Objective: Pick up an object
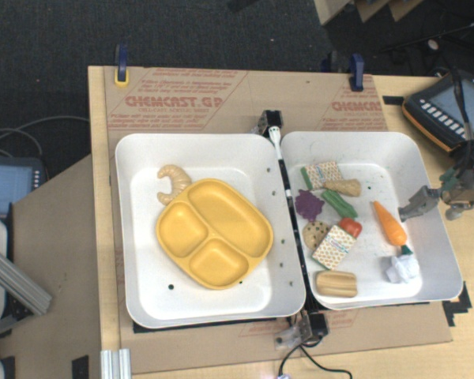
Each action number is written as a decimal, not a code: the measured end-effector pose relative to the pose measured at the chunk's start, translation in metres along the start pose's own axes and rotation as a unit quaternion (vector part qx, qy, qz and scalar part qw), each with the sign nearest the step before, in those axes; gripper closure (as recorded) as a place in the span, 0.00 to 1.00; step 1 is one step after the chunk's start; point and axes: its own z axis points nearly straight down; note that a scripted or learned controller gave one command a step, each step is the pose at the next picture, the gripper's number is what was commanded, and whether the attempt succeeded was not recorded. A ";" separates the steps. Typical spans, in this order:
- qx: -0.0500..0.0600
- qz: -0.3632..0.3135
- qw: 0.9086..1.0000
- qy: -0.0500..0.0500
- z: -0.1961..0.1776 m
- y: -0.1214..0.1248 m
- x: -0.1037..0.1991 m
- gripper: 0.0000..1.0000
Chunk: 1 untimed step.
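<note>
Orange carrot (391, 225) lies just beside the hand (428, 200), nearest pick w/ room around it: descend straight, straddle its width; hand's open/shut state — can't tell.

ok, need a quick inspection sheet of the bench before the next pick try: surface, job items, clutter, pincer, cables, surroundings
Surface: cardboard-covered bench bearing left bin and right bin, side by side.
Job's things: in right bin, carrot, bread roll, purple piece, cookie, waffle pieces, green pieces, white lump.
Clutter: in left bin, yellow divided plate with croissant at its upper-left edge.
Grippers: pincer over right bin's right edge, holding nothing seen.
Cables: cable at front edge; cables on floor left.
Surroundings: blue clamps, handheld pendant.
</note>
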 end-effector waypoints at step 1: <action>0.000 0.000 1.000 0.000 0.086 0.050 -0.039 0.00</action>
